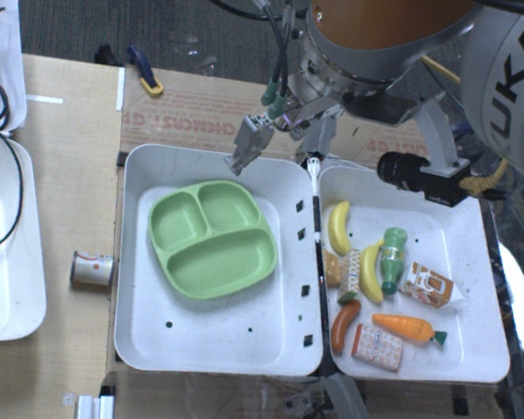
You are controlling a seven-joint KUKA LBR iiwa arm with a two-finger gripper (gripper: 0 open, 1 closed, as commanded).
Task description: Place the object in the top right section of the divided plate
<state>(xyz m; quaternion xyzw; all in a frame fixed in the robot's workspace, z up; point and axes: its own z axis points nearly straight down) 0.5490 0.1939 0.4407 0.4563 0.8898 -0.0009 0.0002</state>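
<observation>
The arm is leaning in from the right and hanging its claw (pixel 271 144) over the far edge of the worktop (pixel 73 135), just about where the two white bins are meeting. One grey finger (pixel 249 142) is sticking out toward the left bin (pixel 133 264), and a second finger (pixel 312 146) is showing beside it over the seam; nothing is sitting between them, so the claw is looking empty to me and spread apart rather than pinched. The green divided plate (pixel 213 240) is lying flat in the left bin, turned at a slant, with its two small sections on the far side and its one long section on the near side; all three are bare. The top right section (pixel 235 205) is the small one nearer the seam, so the claw is hovering close to the target but with nothing to drop there. The things to choose from are all waiting in the right bin (pixel 486 305): a banana (pixel 337 227), a green bottle (pixel 392 256), a small carton (pixel 427 286), a carrot (pixel 405 328), a sausage (pixel 344 324) and a red packet (pixel 378 347), crowded toward the bin's left and middle. I judge that the picking is not yet done, and the claw is needing to swing right and come down on one item first.
</observation>
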